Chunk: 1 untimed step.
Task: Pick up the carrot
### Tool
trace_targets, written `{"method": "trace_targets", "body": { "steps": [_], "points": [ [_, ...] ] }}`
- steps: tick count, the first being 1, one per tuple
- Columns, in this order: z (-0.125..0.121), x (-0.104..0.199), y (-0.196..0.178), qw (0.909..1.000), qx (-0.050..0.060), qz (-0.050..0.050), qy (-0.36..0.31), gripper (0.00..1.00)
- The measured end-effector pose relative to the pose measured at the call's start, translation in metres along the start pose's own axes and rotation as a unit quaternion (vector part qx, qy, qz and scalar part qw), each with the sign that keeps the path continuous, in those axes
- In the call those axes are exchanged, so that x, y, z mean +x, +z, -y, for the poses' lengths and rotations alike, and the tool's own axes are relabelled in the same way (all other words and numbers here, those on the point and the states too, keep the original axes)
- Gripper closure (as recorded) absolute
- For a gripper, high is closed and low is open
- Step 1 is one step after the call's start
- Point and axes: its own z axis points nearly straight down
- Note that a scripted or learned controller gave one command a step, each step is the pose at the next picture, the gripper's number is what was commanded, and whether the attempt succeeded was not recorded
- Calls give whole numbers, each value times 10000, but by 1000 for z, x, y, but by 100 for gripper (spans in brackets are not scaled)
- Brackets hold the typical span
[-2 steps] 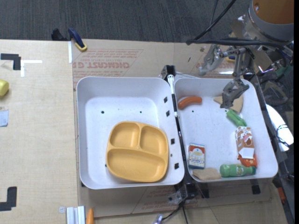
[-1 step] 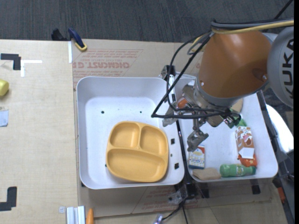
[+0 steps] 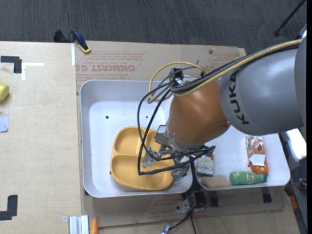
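The arm's orange wrist band [image 3: 197,116] hangs over the left bin [image 3: 92,130], reaching in from the right. Below it the gripper [image 3: 168,164] sits low over the right part of a yellow divided plate [image 3: 126,155] that lies in the bin's front half. The wrist and black cables cover the gripper's tips and the plate's right side, so whatever lies there is hidden.
The right bin [image 3: 278,145] holds a small carton [image 3: 205,165], an orange-and-white packet [image 3: 256,155], a green bottle [image 3: 248,178] and a tan object [image 3: 216,182]. A yellow item [image 3: 3,91] rests on the bench at far left. A blue clip [image 3: 80,40] sits behind the left bin.
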Motion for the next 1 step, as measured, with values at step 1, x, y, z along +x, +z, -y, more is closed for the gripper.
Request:
{"method": "trace_targets", "body": {
  "steps": [1],
  "points": [
    [2,-1,-9,10000,16,9,1,100]
  ]
}}
